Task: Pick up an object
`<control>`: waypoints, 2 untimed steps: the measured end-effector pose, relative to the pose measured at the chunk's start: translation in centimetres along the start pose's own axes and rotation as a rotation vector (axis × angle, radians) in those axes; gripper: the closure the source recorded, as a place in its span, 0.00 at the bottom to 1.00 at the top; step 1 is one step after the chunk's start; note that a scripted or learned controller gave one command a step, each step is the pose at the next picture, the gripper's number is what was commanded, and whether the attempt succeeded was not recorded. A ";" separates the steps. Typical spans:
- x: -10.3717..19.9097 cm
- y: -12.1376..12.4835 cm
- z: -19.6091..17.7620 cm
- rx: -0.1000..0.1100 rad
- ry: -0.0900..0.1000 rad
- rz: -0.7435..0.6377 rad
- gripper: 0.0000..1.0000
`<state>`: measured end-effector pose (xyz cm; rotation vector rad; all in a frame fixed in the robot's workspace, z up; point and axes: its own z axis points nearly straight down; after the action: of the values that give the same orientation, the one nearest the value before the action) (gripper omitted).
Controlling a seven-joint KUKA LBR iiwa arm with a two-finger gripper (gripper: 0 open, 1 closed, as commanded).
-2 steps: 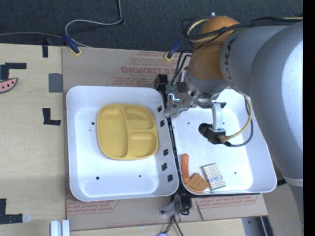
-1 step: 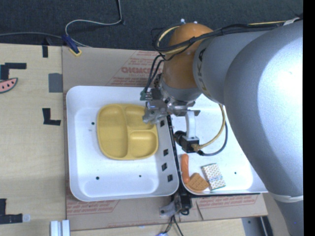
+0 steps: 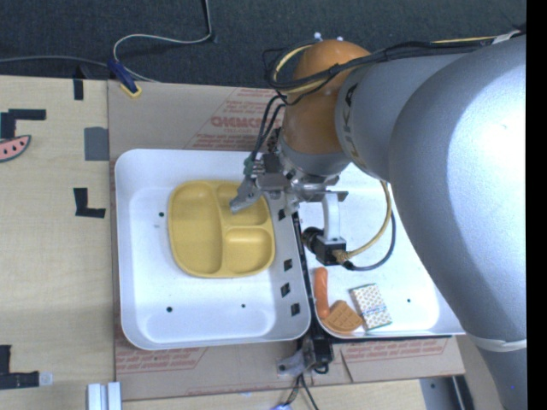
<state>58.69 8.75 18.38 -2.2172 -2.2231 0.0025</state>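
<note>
Big and grey, the robot arm (image 3: pixel 461 169) fills the right of the frame. Two white bins (image 3: pixel 145 254) sit below it. One yellow tray (image 3: pixel 209 233) lies in the left bin. The pincer (image 3: pixel 248 196) hangs over the tray's upper right edge; I cannot tell its state. An orange carrot (image 3: pixel 320 287), a waffle (image 3: pixel 344 317) and a small packet (image 3: pixel 371 305) lie at the right bin's bottom edge.

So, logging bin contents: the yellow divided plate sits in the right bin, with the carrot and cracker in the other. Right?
Not quite. The camera view shows the yellow divided plate in the left bin; the carrot and cracker lie in the right bin.
</note>
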 end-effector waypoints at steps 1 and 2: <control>1.7 3.8 9.0 -0.003 0.001 0.000 0.00; 3.4 3.7 8.1 0.000 0.029 -0.009 1.00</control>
<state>62.35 12.11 10.28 -2.1923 -2.2184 -0.0301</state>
